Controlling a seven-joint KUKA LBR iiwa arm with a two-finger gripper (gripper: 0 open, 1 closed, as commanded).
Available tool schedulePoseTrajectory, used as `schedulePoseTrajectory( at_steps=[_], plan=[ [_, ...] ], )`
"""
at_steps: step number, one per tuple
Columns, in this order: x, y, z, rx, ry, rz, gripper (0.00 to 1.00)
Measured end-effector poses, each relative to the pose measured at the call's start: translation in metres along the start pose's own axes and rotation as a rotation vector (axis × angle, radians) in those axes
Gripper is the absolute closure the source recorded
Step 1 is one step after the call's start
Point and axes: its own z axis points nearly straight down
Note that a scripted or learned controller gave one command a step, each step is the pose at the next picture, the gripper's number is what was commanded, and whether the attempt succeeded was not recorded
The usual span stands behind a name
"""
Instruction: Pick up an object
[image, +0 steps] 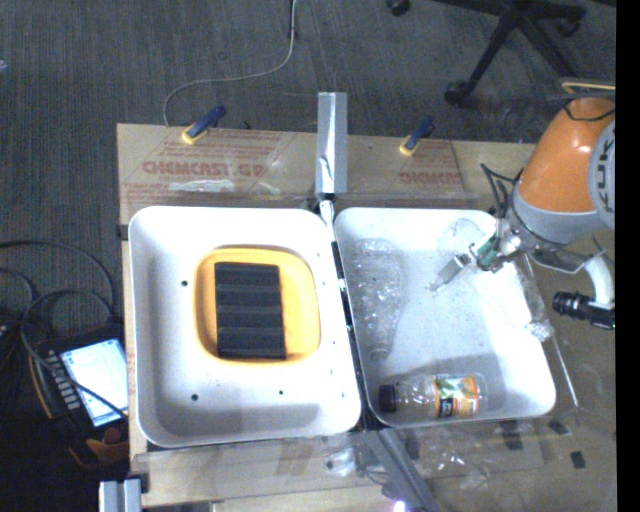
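Observation:
My gripper (453, 267) hangs over the back right part of the right bin (520, 400), reaching in from the arm's orange band (565, 170). Nothing shows in its grasp. A crumpled clear plastic bottle (380, 290) lies along the left side of that bin, to the gripper's left and apart from it. A small bottle with a dark cap and an orange-green label (437, 395) lies on its side at the bin's front wall. In the left bin (160, 330) sits a yellow dish holding a black ribbed block (250, 310).
A metal divider post (330, 150) stands at the back between the bins. Two blue-yellow clamps (203, 124) (417, 134) hold the board behind. A bit of clear plastic (537, 325) rests on the right bin's rim. A tablet (92, 372) lies on the floor at left.

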Motion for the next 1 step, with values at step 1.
schedulePoseTrajectory(
  at_steps=[1],
  plan=[
    [0.0573,-0.065,0.009,0.003,0.001,0.088,0.0]
  ],
)
